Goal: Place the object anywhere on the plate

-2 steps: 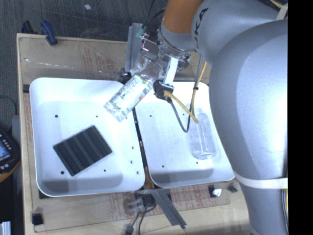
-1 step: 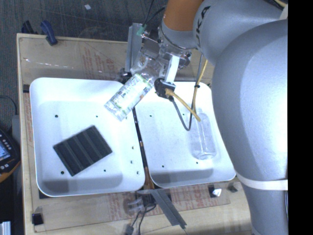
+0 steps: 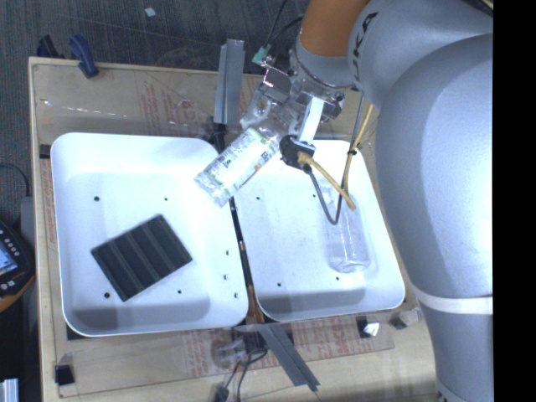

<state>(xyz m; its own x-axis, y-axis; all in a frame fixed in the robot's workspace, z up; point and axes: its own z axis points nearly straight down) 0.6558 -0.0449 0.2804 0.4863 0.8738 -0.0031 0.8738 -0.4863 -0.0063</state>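
A black ribbed plate (image 3: pixel 142 255) lies flat in the left bin (image 3: pixel 75 153), toward its front left. A clear plastic bottle with a white-and-green label (image 3: pixel 237 165) hangs tilted over the seam between the two bins. Its upper end sits between the fingers of my gripper (image 3: pixel 278 134), which is shut on it. The bottle's lower end points down-left toward the left bin's back right corner. The plate is well apart from the bottle, to its lower left.
A second clear bottle (image 3: pixel 347 245) lies in the right bin (image 3: pixel 285 300) near its right wall. A yellow cable (image 3: pixel 335 187) droops from the wrist above it. A grey metal bar (image 3: pixel 228 78) stands behind the bins, and the arm's big body covers the right side.
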